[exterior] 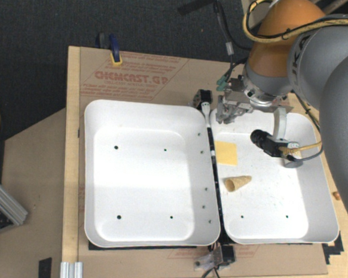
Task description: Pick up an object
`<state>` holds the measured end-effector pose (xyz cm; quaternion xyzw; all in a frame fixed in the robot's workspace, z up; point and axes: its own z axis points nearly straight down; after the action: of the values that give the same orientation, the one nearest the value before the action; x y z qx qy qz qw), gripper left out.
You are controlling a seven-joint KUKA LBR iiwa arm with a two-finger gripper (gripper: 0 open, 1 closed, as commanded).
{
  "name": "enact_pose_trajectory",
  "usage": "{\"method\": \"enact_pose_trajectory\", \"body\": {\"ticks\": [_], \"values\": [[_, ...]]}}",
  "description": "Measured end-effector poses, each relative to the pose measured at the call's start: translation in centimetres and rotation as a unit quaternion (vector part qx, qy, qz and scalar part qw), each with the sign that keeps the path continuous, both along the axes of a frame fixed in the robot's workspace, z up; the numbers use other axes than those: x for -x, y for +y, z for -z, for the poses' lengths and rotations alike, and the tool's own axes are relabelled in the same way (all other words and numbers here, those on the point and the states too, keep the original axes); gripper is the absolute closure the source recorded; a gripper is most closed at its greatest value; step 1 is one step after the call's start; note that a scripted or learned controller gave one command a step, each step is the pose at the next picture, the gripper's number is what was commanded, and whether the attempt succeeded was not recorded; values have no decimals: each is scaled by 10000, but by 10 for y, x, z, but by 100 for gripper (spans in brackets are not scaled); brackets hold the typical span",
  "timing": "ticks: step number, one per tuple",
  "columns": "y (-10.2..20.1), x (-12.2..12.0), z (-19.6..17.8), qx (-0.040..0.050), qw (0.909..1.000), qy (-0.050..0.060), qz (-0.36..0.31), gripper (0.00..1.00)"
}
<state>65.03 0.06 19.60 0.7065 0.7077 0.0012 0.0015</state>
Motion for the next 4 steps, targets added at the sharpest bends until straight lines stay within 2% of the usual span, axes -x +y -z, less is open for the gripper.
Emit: {"method": "enact_pose_trajectory", "body": {"ticks": [1,2,3,4], "values": [[38,-18,-41,-9,10000,-20,-15,100],[132,2,-78,-22,10000,-12,-42,100],[138,-17,-85,-5,10000,-5,-1,100],[225,-15,-84,-19,10000,1,-35,100]]}}
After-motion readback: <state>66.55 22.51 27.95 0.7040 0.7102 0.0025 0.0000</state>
